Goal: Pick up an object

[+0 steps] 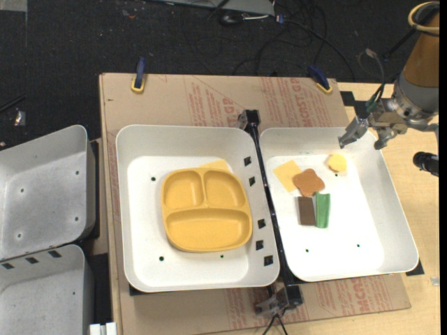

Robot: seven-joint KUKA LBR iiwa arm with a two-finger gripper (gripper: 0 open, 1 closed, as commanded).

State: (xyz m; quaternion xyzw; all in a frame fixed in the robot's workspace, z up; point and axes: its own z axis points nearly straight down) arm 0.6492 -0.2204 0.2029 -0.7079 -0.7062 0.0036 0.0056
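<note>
Right bin, upper half: five small objects form a loose cluster. A round yellow piece lies nearest the back wall; to its left a pale yellow flat square is partly overlapped by a brown rounded piece. Just below these, a dark brown block and a green block lie side by side, touching along their long edges. The gripper hangs over the bin's back right corner, above and to the right of the round yellow piece and apart from it — its two fingers are spread with visible space between them and nothing held. The grey arm with its orange band enters from the right. Left bin: a yellow divided plate with three compartments rests near the centre, over a pale yellow sheet — only the sheet's upper corner is exposed
</note>
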